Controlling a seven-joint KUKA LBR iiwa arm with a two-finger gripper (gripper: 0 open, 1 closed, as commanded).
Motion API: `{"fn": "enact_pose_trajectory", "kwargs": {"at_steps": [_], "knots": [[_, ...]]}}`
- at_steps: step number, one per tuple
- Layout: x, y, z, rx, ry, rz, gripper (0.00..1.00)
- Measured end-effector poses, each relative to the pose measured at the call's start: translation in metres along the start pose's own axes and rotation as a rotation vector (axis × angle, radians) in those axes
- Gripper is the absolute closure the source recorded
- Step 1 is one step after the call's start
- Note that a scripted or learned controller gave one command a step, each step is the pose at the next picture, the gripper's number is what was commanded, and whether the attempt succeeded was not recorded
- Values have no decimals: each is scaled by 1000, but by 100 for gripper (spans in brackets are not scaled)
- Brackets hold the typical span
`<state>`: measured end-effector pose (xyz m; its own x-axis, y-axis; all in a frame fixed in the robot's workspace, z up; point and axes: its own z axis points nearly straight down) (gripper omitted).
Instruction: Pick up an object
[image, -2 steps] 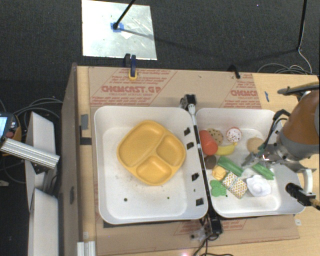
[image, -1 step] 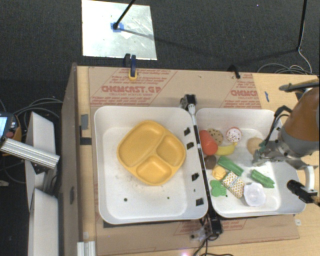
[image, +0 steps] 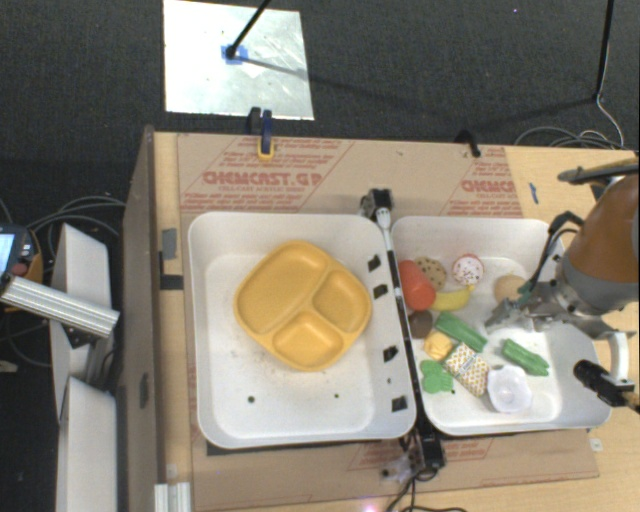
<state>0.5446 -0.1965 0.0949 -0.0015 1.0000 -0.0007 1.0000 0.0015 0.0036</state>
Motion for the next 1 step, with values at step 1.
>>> {"fn": "enact_pose_trajectory", "kwargs": {"at_steps": [1], "knots": [[57, 30, 11, 1, 2, -9, 0]]}}
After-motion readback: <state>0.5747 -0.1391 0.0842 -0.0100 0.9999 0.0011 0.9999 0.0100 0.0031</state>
